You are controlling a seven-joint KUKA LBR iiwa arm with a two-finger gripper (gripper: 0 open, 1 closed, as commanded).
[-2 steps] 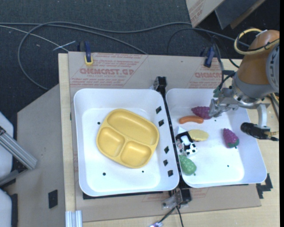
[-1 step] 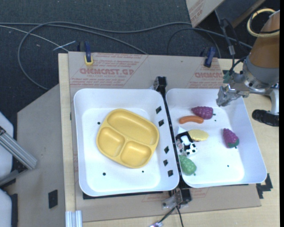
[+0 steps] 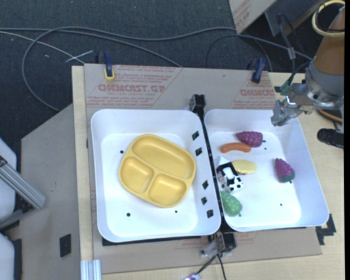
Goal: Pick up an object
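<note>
Fingers' state unclear on gripper (image 3: 280,116), above right bin (image 3: 306,164), board (image 3: 131,85) printed "CHEMCAST GP"

Dark grey carpet floor (image 3: 49,60) on the far and left sides, thin pale cables (image 3: 41,41) looping across it. Brown board (image 3: 164,82) with red print covers the bench; blue clamps (image 3: 108,64) pin its far edge. Aluminium rail (image 3: 19,183) at left. Cardboard box corner (image 3: 249,12) far right.

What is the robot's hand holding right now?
Nothing. The hand is up by the far corner of the right bin, and the toys lie loose in that bin.
</note>
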